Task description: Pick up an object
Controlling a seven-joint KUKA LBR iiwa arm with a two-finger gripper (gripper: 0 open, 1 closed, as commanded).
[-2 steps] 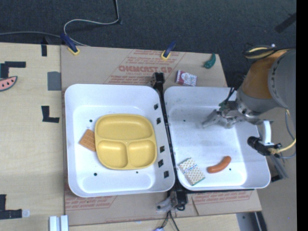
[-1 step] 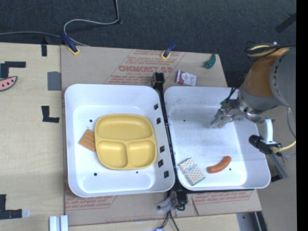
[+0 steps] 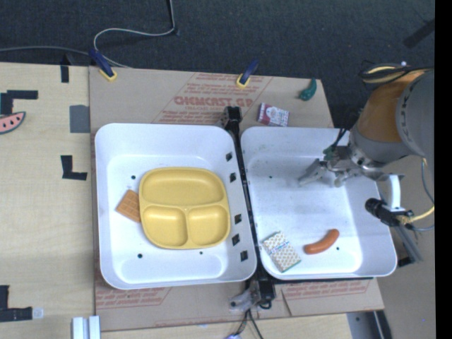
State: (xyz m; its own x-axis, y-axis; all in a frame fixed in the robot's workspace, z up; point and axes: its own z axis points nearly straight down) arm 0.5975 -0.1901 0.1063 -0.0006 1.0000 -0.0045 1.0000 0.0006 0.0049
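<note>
Two candidates lie nearest me in the right white plastic bin (image 3: 367,263): a small orange sausage-shaped toy (image 3: 321,242) and a patterned square packet (image 3: 281,251). Farther back, my two-finger metal gripper (image 3: 316,173) hovers low with fingers spread, pinching nothing. I judge nothing picked yet; descent, closing and lifting all remain.

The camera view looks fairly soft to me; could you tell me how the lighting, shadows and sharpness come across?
Camera view: even, diffuse light; the yellow tray and sausage cast only faint shadows; the white bins look bright without harsh glare; the whole picture is slightly soft, the gripper most blurred.
</note>
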